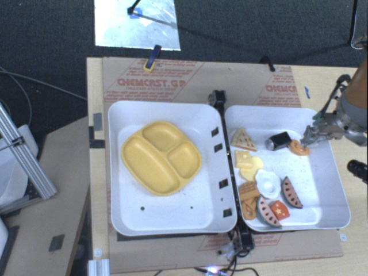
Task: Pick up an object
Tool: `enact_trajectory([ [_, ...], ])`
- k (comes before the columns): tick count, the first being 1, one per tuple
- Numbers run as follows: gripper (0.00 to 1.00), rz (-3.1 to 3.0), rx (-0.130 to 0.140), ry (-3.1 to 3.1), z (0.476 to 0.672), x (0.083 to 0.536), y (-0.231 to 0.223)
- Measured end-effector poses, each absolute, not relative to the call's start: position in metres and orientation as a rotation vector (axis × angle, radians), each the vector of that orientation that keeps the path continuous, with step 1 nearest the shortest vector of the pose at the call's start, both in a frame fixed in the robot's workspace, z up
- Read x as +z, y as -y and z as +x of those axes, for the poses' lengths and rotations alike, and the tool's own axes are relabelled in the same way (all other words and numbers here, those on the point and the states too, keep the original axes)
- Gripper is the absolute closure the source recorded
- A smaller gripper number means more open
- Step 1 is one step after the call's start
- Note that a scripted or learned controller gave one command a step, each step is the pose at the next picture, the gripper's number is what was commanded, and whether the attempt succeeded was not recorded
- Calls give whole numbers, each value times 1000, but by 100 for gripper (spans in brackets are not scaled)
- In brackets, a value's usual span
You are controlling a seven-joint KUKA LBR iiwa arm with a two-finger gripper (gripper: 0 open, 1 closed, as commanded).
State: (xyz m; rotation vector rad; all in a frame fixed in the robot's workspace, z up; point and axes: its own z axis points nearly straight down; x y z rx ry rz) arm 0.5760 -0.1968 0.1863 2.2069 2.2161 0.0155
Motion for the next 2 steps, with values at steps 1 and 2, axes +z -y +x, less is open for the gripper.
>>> enact_trajectory([
  [1,100,2203,19,-2216,577,197,197],
  [2,100,2199,23,-2216,578,208,197],
])
